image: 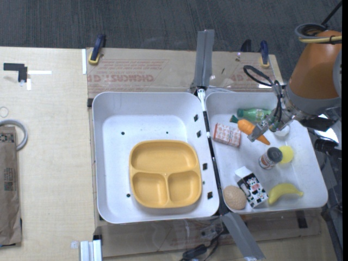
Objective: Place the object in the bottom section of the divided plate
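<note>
- Left of centre, the yellow divided plastic plate (164, 173) lay in the left white bin (106, 145); we saw all its sections bare, so nothing was placed yet.
- To the right, the orange carrot-shaped toy (251, 129) rested in the right white bin (315, 173).
- The two-finger gripper (260, 132) hung at the carrot; whether its fingers were apart or together we could not tell.
- We judged grasp, carry and release all remained.

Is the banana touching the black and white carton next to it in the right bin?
Cannot tell. In the camera view the banana lies beside the black and white carton, its left tip meeting the carton's edge; no gap shows, and the slant leaves contact unclear.
</note>
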{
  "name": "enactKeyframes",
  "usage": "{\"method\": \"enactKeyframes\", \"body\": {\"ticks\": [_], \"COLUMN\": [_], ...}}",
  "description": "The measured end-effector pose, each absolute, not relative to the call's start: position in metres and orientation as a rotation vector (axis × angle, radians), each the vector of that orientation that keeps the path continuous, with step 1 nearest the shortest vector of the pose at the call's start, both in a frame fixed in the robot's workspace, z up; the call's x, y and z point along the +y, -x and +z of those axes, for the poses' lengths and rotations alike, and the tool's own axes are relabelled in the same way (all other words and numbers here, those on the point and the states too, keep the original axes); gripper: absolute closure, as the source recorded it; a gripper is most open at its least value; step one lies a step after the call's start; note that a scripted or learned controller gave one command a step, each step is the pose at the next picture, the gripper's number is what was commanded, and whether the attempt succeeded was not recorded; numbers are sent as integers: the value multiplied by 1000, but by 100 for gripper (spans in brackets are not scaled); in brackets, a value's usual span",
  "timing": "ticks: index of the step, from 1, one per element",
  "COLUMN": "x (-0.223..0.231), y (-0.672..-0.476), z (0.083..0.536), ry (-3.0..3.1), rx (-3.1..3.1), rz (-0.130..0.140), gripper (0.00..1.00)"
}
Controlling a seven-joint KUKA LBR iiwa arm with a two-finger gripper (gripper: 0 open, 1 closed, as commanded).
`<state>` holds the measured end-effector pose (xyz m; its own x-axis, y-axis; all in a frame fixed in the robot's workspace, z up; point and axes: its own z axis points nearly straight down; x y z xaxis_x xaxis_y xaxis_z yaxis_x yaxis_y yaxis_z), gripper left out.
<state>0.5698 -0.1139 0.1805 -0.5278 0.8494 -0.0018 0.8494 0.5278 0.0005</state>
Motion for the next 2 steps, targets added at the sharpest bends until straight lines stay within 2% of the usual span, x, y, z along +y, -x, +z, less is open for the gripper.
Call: {"method": "enactKeyframes", "body": {"ticks": [1,2], "x": [-43,7], "y": [-556,-543], "z": [191,199], "ry": [-1385,-1363], "rx": [2820,2831], "rz": [-2,-2], "gripper": [100,100]}}
